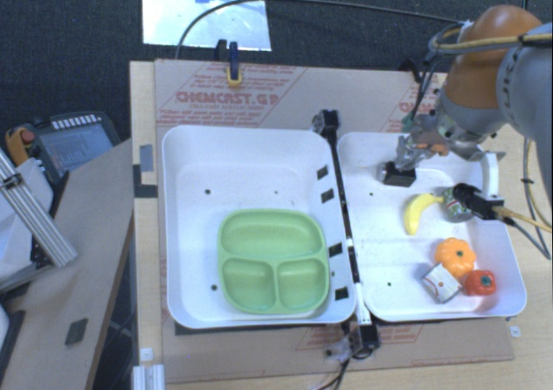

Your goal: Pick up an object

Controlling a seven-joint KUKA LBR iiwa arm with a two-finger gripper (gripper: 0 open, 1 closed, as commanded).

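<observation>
The right bin [380, 246] holds several small objects. A yellow banana [418, 211] lies near its middle. Just right of the banana is a dark, greenish item [458, 204]. An orange pumpkin [455, 256], a red tomato [481, 283] and a small white and grey box [440, 283] cluster at the front right. My gripper [398, 172] hangs low over the back left part of this bin, apart from the banana, up and to its left. Nothing shows in its grasp.
The left bin [186, 207] holds a green divided plate [275, 260] at its front. A black divider [337, 207] runs between the bins. A cable [518, 217] trails across the right bin's right rim. A control pendant [73, 146] sits at left.
</observation>
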